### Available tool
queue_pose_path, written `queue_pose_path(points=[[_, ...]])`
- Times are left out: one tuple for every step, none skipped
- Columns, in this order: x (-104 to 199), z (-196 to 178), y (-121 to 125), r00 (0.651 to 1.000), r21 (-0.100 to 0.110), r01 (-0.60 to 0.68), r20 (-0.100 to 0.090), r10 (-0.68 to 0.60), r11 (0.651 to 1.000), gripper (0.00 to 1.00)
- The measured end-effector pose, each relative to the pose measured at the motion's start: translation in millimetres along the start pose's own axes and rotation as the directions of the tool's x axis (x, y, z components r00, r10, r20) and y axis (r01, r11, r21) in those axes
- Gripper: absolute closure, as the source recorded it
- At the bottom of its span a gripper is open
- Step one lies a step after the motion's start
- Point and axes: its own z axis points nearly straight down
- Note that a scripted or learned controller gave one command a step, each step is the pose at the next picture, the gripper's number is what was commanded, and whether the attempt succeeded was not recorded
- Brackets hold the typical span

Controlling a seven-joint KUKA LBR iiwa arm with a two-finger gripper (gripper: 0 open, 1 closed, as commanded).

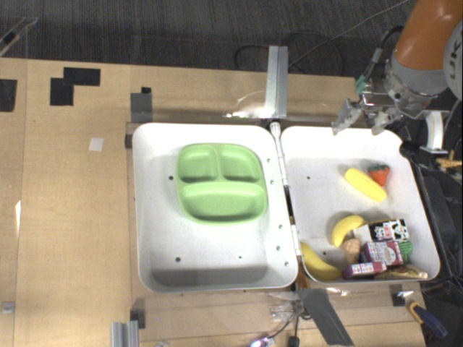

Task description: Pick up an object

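Pick not started, nothing grasped.
Tool hovers over the right bin's far rim, fingers apart, nothing between them. Candidates lie on the bin floor: yellow piece nearest, bananas and cartons farther off.

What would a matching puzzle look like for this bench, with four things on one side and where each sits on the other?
Things:
1. green divided plate
2. strawberry
3. black-and-white carton
4. gripper

Places:
A. over the right bin's far edge
B. near right corner of the right bin
C. middle of the left bin
D. beside the yellow corn cob, right bin

Pairs: 1-C, 2-D, 3-B, 4-A
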Motion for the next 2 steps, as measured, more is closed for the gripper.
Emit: queue_pose_path(points=[[-35,135,-50,0.997,0.003,-0.072,0.000,0.072,0.997,0.00],[-68,166,1,0.999,-0.004,-0.046,-0.004,0.046,0.999,0.00]])
